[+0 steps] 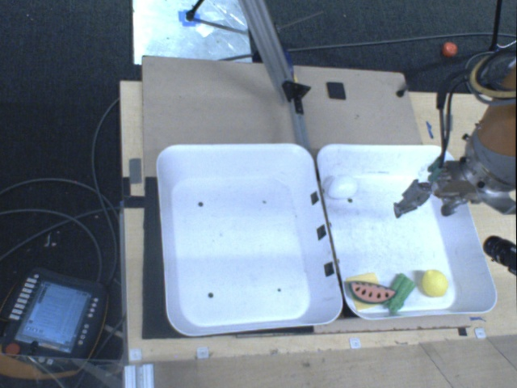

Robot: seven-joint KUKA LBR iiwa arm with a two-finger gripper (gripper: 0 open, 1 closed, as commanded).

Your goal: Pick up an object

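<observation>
Hovering open and empty, the grey two-finger gripper [426,200] was poised above the right white bin [464,253]; descent toward the yellow lemon-shaped toy [435,283] was judged necessary.

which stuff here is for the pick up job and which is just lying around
For the job:
tool
right bin
watermelon slice toy
green toy
lemon
white lump

Just lying about:
left bin
control tablet
floor cables
metal pole
</observation>
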